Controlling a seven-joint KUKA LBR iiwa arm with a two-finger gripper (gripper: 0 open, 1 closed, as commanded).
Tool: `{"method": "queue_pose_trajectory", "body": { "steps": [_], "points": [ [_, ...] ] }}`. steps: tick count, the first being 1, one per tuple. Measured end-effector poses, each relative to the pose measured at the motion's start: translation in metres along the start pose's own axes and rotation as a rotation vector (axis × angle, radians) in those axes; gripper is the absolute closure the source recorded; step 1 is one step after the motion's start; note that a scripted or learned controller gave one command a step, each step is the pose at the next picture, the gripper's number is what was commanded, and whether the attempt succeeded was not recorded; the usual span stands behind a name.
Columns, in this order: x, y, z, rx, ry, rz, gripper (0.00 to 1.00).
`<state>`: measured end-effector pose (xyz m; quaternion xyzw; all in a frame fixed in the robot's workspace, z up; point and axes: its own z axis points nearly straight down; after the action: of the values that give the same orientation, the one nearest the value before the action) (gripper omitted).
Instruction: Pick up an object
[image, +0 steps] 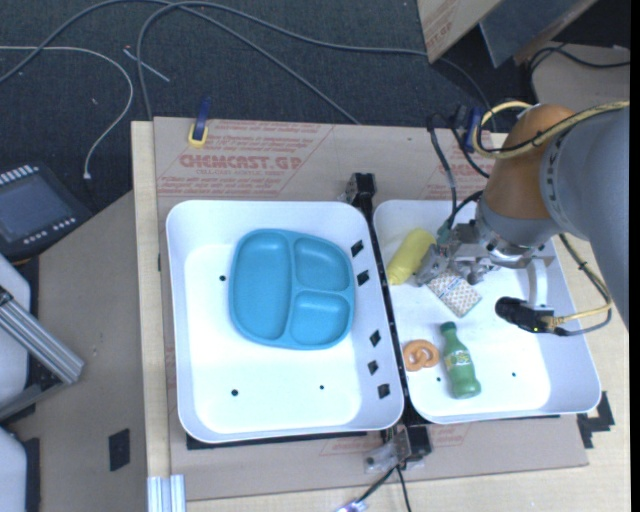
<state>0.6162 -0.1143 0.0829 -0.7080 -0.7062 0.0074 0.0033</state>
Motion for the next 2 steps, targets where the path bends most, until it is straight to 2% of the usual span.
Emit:
{"method": "queue_pose_trajectory", "body": {
  "steps": [1,2],
  "points": [
    [0.005,0.004,-0.014,-0.014,0.007,-0.002,1.00],
    [0.006,-0.002,-0.060,-0.019,0.006,-0.002,1.00]
  ]
}}
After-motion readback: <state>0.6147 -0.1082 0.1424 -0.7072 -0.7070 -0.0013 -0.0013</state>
